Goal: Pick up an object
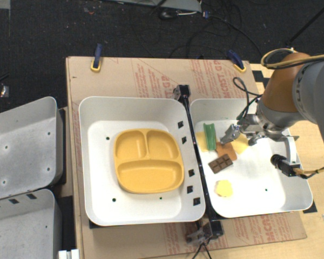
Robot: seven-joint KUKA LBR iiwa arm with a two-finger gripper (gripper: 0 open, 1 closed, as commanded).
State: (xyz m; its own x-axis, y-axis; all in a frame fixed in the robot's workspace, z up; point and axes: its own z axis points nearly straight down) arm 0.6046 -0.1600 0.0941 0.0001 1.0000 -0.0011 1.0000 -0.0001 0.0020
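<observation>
Two shallow white bins sit side by side on a bench. The left bin [92,161] holds a yellow divided plate [148,161], lying flat near its middle. The right bin [291,196] holds a cluster of small items toward its left side: a green block [209,132] at the far end with a yellow block [202,141] just beside it, a brown chocolate-bar piece [222,163] nearer, and a round yellow piece [223,188] nearest of all. An orange-brown piece [227,153] and a pale yellow one [239,146] lie just under the gripper [232,135]. The grey arm [305,90] reaches in from the right, low over this cluster. Whether the gripper is open, or holding anything, cannot be told.
</observation>
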